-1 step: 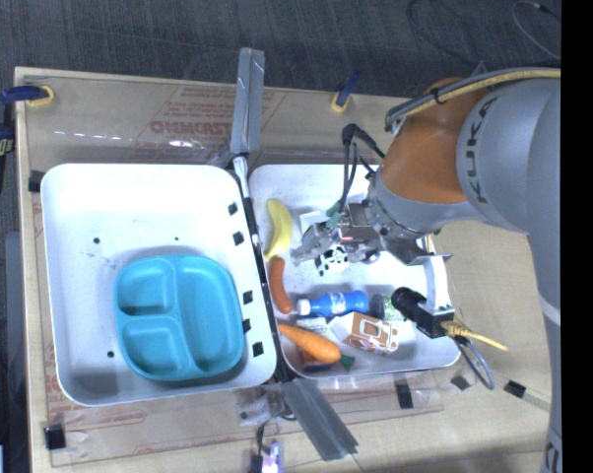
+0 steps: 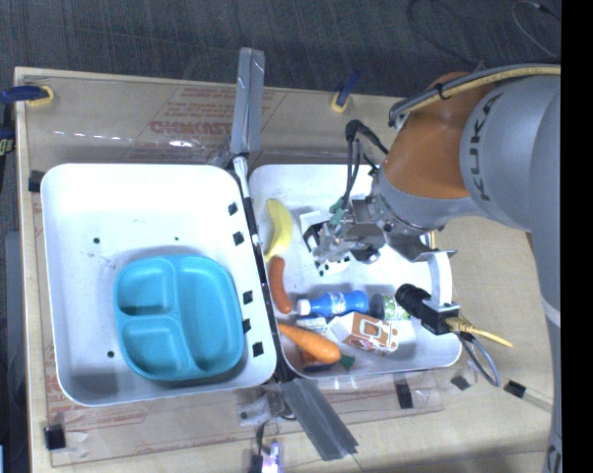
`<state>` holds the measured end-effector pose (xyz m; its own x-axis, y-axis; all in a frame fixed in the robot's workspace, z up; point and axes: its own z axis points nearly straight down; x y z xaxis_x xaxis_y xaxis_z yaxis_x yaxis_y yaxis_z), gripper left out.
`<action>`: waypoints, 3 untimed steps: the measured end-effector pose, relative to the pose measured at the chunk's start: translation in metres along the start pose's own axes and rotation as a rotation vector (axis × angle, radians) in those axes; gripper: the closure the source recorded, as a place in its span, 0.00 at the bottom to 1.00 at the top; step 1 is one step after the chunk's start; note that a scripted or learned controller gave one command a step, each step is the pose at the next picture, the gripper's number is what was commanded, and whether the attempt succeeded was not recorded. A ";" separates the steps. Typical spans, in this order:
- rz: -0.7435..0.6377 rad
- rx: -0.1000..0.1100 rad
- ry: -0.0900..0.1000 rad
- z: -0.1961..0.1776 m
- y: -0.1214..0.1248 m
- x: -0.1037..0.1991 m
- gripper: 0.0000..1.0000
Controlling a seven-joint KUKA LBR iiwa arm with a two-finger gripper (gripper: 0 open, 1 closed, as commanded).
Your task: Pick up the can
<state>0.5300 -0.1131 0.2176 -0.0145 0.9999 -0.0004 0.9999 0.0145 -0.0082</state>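
The claw (image 2: pixel 341 244) is hovering in the right bin (image 2: pixel 306 180), grip state impossible to tell. What is probably the can (image 2: pixel 373 335) is lying near the bin's front edge, well below the claw.

From my feed the light is bright and even, falling from overhead. The two white bins (image 2: pixel 139 205) nearly wash out, their walls glaring, with a soft shadow along the left bin's lower wall beneath the blue tray (image 2: pixel 178 315). The dark floor (image 2: pixel 277 8) beyond the desk (image 2: pixel 99 97) shows grain. Small items under the arm (image 2: pixel 494 156) look soft and smeared.
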 end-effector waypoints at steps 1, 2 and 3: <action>0.000 -0.001 -0.001 0.000 0.000 0.000 0.00; 0.093 -0.005 0.000 -0.024 -0.051 -0.067 0.00; -0.139 -0.006 -0.001 0.007 0.020 -0.055 0.00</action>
<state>0.5512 -0.1681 0.2109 -0.1529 0.9882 -0.0009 0.9882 0.1529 -0.0018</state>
